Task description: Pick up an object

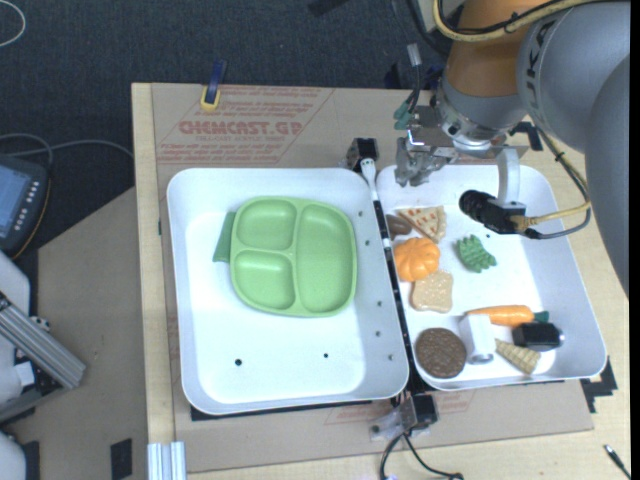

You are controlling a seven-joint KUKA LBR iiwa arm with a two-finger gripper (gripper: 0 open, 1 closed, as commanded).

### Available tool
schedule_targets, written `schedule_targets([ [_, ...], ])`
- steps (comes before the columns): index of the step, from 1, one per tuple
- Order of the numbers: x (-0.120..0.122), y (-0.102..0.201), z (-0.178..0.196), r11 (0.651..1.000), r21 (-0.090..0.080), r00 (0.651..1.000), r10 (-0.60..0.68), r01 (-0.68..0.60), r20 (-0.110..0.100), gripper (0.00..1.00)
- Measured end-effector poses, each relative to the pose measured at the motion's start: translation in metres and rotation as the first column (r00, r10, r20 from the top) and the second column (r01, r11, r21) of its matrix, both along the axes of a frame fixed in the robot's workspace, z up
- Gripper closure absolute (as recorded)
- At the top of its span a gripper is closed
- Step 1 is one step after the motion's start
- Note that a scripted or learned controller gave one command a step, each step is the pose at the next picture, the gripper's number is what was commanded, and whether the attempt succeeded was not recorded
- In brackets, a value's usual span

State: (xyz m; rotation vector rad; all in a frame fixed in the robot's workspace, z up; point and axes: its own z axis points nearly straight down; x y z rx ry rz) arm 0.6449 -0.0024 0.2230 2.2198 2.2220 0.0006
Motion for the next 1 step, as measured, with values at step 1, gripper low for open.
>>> schedule_targets([
  [1, -0.0069, -0.0119, -0.0070, 1.000, 0.000, 1.000, -0.002, 0.002, -0.003, 1.00],
])
